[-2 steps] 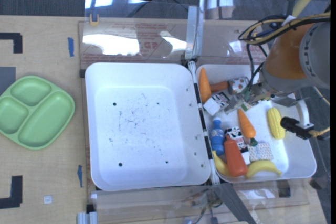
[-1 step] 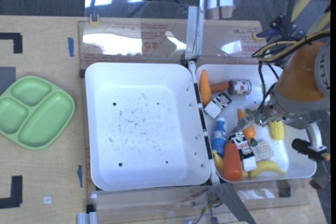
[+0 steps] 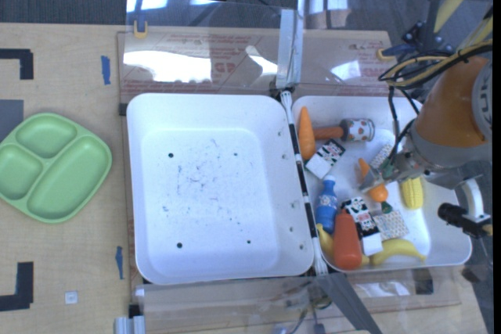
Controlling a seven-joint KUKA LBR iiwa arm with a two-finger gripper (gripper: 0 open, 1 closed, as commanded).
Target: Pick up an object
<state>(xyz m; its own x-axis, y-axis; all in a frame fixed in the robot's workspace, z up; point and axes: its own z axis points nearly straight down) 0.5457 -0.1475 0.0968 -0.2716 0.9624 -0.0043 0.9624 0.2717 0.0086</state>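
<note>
- A green divided plate (image 3: 52,166) is parked near the left edge of the surface (image 3: 63,59), well apart from the bins.
- The left bin (image 3: 211,176) is seen next, just a white floor with faint scribbles and a few dark dots.
- The right bin (image 3: 446,246) sits right beside it, rims touching, and the clutter is all packed in there.
- Along that bin's left wall an orange carrot (image 3: 306,132) is laid toward the far edge, with a blue bottle (image 3: 326,205) nearer the middle and a fat red-orange piece (image 3: 347,238) at the near edge.
- A yellow banana (image 3: 399,249) is found at the near edge, and a yellow corn cob (image 3: 412,192) a bit further right.
- A small can (image 3: 359,129) lies by the far wall.
- The claw (image 3: 381,177) is lowered among the toys mid-bin, close to a small orange item (image 3: 379,194); whether it's spread or pinched can't really be told, since the arm (image 3: 458,109) covers most of it.
</note>
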